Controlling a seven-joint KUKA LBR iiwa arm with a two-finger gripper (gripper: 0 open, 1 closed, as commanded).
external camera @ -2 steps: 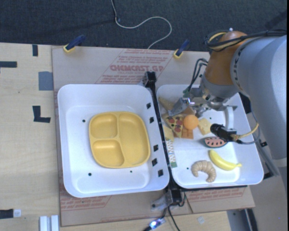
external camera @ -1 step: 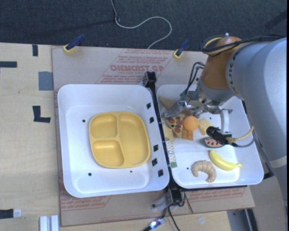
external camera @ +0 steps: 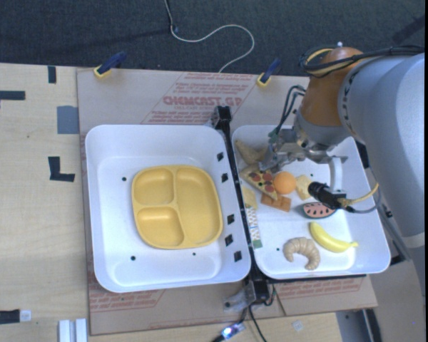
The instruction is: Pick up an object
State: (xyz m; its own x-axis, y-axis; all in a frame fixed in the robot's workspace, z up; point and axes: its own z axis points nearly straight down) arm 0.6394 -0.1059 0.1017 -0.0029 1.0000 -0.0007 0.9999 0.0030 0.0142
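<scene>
End effector over toy food, round orange, yellow banana

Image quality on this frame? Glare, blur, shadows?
Camera view: even, soft lighting, faint shadows under the yellow plate and banana; mild glare off the white bins; the small toys near the gripper are soft, fine detail unreadable.

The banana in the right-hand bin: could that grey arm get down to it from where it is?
Probably yes. The banana lies apart from the croissant and watermelon slice, nothing covers it, and the gripper hovers in the same bin.
</scene>
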